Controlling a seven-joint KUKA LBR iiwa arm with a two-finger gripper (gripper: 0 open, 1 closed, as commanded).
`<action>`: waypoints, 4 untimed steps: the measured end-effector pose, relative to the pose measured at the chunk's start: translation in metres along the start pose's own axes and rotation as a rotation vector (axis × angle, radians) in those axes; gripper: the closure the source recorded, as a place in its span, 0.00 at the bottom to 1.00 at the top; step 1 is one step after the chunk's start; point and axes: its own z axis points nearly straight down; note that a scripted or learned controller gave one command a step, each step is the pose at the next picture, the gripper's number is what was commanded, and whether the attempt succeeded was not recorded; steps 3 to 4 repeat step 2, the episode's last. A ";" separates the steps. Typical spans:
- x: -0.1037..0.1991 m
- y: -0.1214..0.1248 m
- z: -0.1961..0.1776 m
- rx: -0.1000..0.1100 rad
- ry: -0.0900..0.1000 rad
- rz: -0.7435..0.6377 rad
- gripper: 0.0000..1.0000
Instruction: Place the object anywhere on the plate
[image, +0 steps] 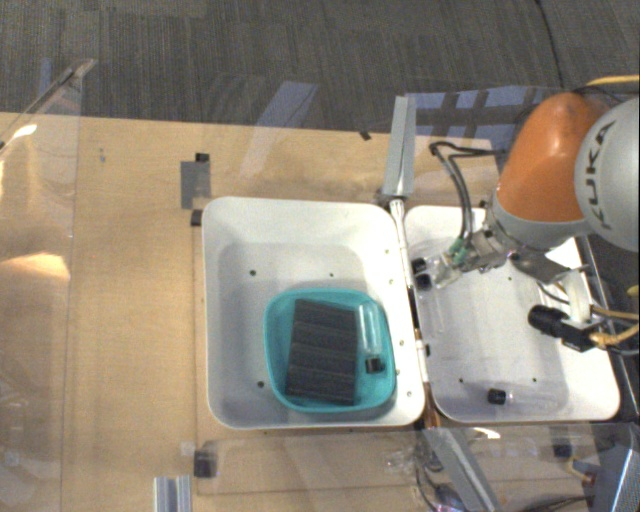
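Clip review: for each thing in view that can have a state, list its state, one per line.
Teal plastic plate: flat in the left white bin, loaded.
Dark grey ribbed block: lying on the plate, slightly tilted.
Small clear tube with a dark cap: lying on the plate's right side, beside the block.
Gripper: above the right white bin.

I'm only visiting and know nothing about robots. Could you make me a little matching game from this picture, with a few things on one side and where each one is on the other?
Things:
1. Teal plate
2. Dark ridged block
3. Small black piece
4. Robot arm

Places:
A. On the floor of the right bin, near its front edge
B. In the left bin, toward its front
C. Over the right bin, reaching in from the right
D. Lying on the plate

Pairs: 1-B, 2-D, 3-A, 4-C
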 end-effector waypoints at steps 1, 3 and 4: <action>0.069 -0.005 0.011 0.009 0.004 -0.008 1.00; 0.068 -0.006 0.011 0.009 0.005 -0.007 0.00; 0.068 -0.006 0.011 0.009 0.005 -0.007 0.00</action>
